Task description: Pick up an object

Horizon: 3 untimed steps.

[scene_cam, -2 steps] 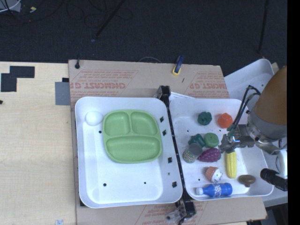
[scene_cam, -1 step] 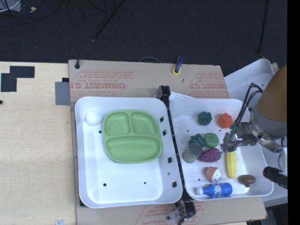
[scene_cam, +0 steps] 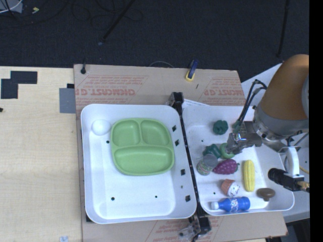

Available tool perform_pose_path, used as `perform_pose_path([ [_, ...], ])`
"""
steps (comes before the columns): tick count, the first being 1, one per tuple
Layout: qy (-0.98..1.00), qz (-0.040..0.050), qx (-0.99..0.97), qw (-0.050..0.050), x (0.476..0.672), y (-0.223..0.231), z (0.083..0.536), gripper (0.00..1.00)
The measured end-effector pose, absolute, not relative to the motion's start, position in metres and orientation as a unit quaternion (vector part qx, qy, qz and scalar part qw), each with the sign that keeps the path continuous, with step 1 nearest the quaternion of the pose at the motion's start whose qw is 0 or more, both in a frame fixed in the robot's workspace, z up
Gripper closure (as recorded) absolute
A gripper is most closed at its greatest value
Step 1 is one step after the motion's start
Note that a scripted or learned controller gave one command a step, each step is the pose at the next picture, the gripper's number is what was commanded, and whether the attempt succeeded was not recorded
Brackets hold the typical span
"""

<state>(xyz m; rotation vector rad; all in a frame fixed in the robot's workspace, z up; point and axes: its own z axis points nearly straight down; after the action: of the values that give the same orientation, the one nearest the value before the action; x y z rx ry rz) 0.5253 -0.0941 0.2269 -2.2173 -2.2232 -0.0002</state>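
From the overhead camera, nearest us lies a blue bottle (scene_cam: 231, 204) along the right bin's (scene_cam: 202, 127) front wall. Our gripper (scene_cam: 233, 146) hangs over a green toy (scene_cam: 218, 150) mid-bin, just above the purple grapes (scene_cam: 225, 166); whether its fingers are apart we cannot tell. The toy looks light, stiff and rather slick; we would pinch its narrow middle.

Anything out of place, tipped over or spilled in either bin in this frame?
Nothing spilled or damaged. The blue bottle lies on its side against the right bin's near wall, which seems normal for this jumble of toys. The green divided plate sits flat in the left bin.
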Motion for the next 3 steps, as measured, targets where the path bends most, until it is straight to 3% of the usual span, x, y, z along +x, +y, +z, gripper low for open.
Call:
perform_pose_path([
  [2, -0.708, -0.0005, -0.706, 0.0, 0.597, -0.03, 0.237, 1.0],
  [3, -0.708, 0.0017, -0.706, 0.002, 0.594, -0.026, 0.217, 1.0],
])
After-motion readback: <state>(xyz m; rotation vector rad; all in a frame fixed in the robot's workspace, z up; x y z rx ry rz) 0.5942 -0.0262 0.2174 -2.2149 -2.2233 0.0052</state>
